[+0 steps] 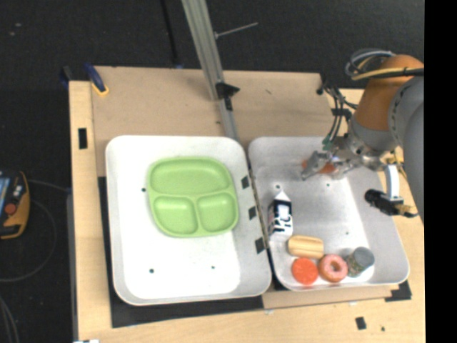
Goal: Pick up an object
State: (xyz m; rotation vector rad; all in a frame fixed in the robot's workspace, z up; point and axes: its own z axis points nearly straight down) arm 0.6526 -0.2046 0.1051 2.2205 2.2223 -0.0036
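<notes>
We start at the gripper, low over the far part of the right bin. It is small and partly blurred here, with an orange-red patch among its parts, and we cannot tell whether it is closed or spread, or whether that patch is a held thing or part of the tool. We judge nothing is held.

Outward from there, the wrist rises to the right into the orange band and the grey arm, with cables looped above. The arm leans in from the right, which keeps its bulk off the bin.

The things to pick lie well apart from the gripper, gathered at the near end of the same bin. A small black-and-white bottle lies on its side close to the bin's left wall. Nearer than it sits a tan bread roll. Along the near wall we see an orange-red ball, a pink doughnut touching it, and a grey cylinder just beside the doughnut. Their crowding suggests they have slid to that end, which would make a clean grasp harder there; the bottle stands freer.

The left bin bears a green divided plate, set toward its far half, apart from any candidate object.

We judge the pick as not yet made.
</notes>
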